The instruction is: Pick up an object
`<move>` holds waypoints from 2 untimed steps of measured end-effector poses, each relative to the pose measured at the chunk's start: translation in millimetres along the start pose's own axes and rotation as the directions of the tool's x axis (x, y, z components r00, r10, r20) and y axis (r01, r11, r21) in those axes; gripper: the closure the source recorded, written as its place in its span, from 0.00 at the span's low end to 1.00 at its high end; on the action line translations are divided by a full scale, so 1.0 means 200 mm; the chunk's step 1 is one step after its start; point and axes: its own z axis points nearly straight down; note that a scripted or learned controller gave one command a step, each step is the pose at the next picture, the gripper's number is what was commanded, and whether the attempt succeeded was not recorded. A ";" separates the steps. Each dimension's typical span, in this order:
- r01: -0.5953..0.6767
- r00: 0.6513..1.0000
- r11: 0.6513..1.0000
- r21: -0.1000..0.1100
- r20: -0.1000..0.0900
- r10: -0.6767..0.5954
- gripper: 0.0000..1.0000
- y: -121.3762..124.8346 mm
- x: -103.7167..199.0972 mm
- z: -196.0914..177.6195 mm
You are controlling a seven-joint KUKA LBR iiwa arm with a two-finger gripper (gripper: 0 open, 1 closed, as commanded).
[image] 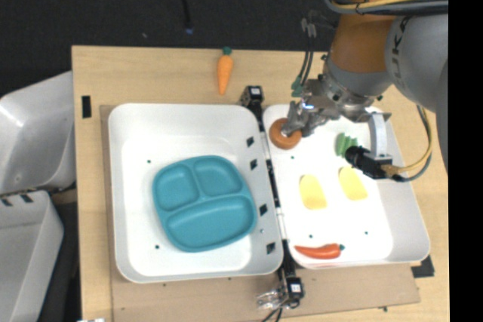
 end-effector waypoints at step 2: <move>0.002 1.000 1.000 -0.003 -0.001 -0.002 1.00 -0.06 0.46 0.00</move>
